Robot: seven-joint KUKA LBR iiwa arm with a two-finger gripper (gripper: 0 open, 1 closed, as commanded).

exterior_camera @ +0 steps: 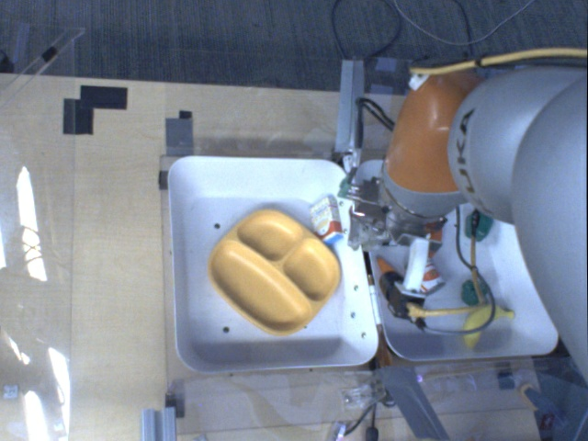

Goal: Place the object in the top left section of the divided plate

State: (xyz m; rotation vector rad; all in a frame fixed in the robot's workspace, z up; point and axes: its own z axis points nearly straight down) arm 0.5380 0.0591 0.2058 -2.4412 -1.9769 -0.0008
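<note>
Left shallow white bin point(188, 338) holds a yellow divided plastic plate point(274, 269); a small white packet with red, green and blue print point(326, 219) sits at the plate's upper right rim, outside its sections. Gripper point(356, 226) hangs just right of the packet; can't tell whether it's clenched or released. Right white bin point(533, 338) holds a white-orange tube point(418, 269) and a yellow banana-shaped thing point(473, 318).

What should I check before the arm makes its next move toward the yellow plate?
1. Divided plate sits in the left bin: ok.
2. Plate sections bare: ok.
3. Small packet held by the gripper: cannot tell.
4. Gripper over the plate: not ok, it is at the plate's right rim.
5. Small packet in a plate section: not ok, it is beside the upper right rim.
</note>
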